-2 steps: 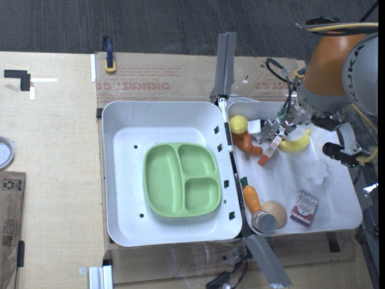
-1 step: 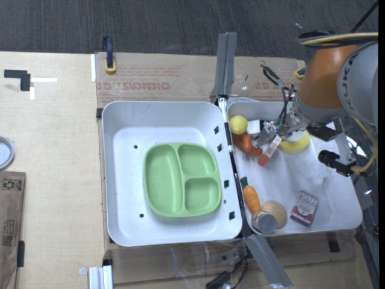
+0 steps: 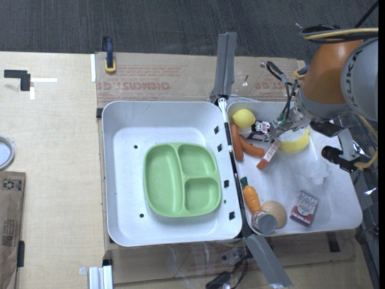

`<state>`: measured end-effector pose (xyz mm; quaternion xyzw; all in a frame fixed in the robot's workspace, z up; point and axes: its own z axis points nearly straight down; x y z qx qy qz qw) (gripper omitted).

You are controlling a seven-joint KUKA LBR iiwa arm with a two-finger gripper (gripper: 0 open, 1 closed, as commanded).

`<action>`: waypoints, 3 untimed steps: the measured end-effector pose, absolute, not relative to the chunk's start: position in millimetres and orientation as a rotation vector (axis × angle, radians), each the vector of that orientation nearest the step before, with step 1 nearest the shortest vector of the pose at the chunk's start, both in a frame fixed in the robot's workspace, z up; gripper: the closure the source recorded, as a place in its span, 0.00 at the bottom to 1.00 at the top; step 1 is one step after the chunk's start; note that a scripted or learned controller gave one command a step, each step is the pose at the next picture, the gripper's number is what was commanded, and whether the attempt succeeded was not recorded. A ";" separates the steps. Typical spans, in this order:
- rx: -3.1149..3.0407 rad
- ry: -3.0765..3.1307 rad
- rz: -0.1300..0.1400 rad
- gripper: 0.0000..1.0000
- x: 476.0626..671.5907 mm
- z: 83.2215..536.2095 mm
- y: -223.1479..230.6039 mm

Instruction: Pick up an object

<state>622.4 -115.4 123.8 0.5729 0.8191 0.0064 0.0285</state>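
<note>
The right bin (image 3: 337, 218) holds several objects. A yellow lemon (image 3: 243, 118) lies at its back left. Two orange sausage-like pieces (image 3: 245, 147) lie just in front of it. A red and white tube (image 3: 268, 154) lies slanted beside them. A small black and white item (image 3: 260, 127) sits near the lemon. My gripper (image 3: 281, 127) hangs low over the back of this bin, right of that small item and just above a yellow object (image 3: 296, 142). The arm partly covers that yellow object.
A green divided plate (image 3: 182, 179) lies in the left bin (image 3: 120, 161). Near the right bin's front are a small carrot (image 3: 250, 197), a tan round object (image 3: 274, 210) on a grey can (image 3: 263, 222), and a red box (image 3: 304, 208). Crumpled clear plastic (image 3: 316, 170) lies mid-right.
</note>
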 end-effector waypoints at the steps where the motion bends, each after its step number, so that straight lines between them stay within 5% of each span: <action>1: 1.768 2.532 0.018 0.00 621.7 122.0 -114.1; 2: 1.401 2.813 -0.001 0.00 571.2 167.5 -184.4; 3: 1.407 2.810 0.000 0.00 611.4 102.9 -195.1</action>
